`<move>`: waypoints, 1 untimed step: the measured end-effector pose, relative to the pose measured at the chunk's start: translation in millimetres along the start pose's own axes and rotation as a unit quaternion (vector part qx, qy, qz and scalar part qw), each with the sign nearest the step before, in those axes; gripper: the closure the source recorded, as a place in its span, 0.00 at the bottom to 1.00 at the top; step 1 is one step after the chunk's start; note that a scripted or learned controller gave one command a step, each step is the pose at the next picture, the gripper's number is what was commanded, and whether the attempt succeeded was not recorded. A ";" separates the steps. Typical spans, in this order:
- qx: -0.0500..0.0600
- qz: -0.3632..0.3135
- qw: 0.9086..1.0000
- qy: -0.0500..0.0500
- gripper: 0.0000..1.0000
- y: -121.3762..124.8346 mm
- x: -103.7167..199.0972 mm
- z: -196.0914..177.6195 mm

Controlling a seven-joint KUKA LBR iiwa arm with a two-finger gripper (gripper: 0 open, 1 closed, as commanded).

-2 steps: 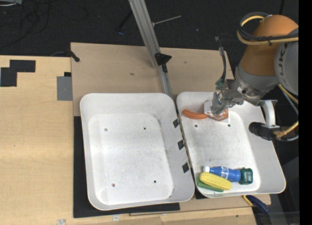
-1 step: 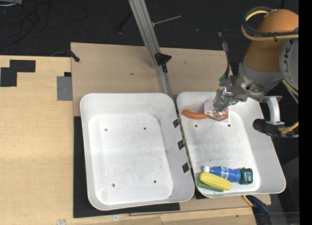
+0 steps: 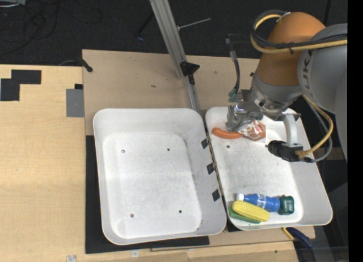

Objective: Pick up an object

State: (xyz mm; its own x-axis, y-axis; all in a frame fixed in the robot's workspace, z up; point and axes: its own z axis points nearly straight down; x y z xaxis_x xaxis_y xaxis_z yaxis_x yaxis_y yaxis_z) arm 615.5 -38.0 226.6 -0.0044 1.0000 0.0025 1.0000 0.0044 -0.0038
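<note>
My gripper reaches down into the far end of the right bin, just above an orange carrot-like piece and a clear packet with red contents. The packet lies right against the gripper's tip; I cannot tell whether it is gripped. At the near end of the same bin lie a yellow corn cob and a blue bottle with a green cap, side by side.
The left bin sits beside the right one, with a row of black clips along their shared edge. A slanted metal rail rises behind the bins. The arm's orange band hangs over the right bin's far corner.
</note>
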 end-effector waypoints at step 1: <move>0.000 0.000 1.000 0.000 1.00 -8.3 55.5 -4.6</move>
State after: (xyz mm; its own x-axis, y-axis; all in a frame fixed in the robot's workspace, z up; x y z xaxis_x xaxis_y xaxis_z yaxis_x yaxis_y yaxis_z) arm 607.0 17.5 231.4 -0.0050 1.0000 0.0027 1.0000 0.0050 -0.0041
